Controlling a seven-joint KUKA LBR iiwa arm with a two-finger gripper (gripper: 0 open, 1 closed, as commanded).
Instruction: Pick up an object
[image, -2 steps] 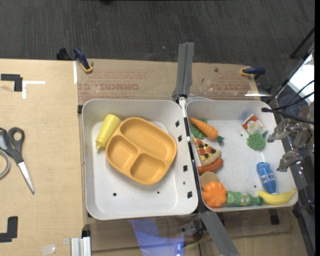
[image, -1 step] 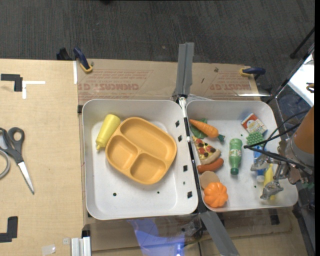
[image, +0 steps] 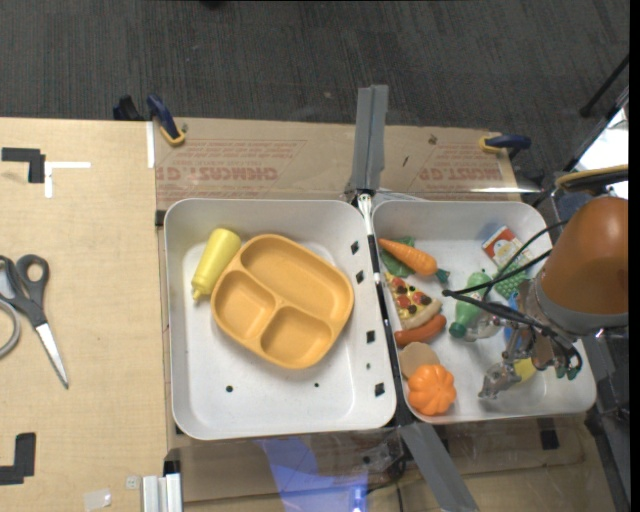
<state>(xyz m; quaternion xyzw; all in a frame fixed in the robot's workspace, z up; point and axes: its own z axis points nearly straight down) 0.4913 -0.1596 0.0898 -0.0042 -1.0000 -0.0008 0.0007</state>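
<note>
My gripper (image: 506, 368) hangs low over the right bin (image: 560, 400), near its front right corner, below the arm's orange band (image: 595, 258). It stands just right of an orange pumpkin (image: 431, 389) and just below a green bottle (image: 470, 310). Further left in that bin lie a carrot (image: 410, 256), a pizza slice (image: 409, 297), a reddish sausage (image: 420, 330) and a beige piece (image: 418, 354). A small red and white box (image: 500, 243) lies at the back. The wrist and its cables hide what is right under the gripper.
The left bin (image: 200, 400) holds a yellow divided tray (image: 282, 298) and a yellow bottle (image: 214, 261). A raised divider (image: 372, 300) separates the bins. Scissors (image: 35, 310) lie on the bench at far left.
</note>
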